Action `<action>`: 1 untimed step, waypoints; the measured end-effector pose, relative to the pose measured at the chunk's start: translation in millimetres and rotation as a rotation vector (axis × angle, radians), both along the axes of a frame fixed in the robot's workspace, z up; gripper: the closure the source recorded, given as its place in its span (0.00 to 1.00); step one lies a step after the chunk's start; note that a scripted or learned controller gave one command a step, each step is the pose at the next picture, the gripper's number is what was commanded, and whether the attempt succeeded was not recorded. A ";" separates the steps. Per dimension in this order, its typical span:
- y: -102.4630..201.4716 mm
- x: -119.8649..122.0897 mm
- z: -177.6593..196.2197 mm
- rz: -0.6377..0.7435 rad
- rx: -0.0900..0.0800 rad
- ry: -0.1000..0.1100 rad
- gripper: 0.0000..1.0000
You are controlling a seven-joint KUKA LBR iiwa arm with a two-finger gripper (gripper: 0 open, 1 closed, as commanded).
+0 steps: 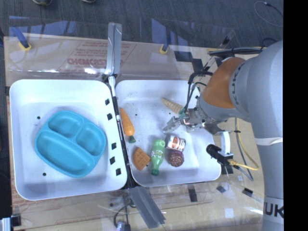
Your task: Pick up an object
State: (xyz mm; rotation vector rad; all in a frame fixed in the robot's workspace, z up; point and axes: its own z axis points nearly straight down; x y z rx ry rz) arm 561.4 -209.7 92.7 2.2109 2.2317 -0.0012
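Observation:
In the right bin [144,93] lie a carrot [127,124] by the left wall, an ice-cream cone [172,104] near the middle, a green bottle [157,155], a waffle-like brown piece [140,158], a small can [175,143] and a dark round piece [175,159]. My gripper [174,123] hangs low in the bin, just below the cone and above the can. Its fingers look spread with nothing between them.
The left bin [24,95] holds a blue sectioned plate [70,142]. A metal divider bar [113,47] runs up between the bins. The arm's orange band [220,88] and cables cover the right bin's right side.

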 end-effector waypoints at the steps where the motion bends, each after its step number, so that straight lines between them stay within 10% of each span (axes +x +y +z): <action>1: 30.6 -38.7 -1.8 -0.003 0.002 0.004 0.00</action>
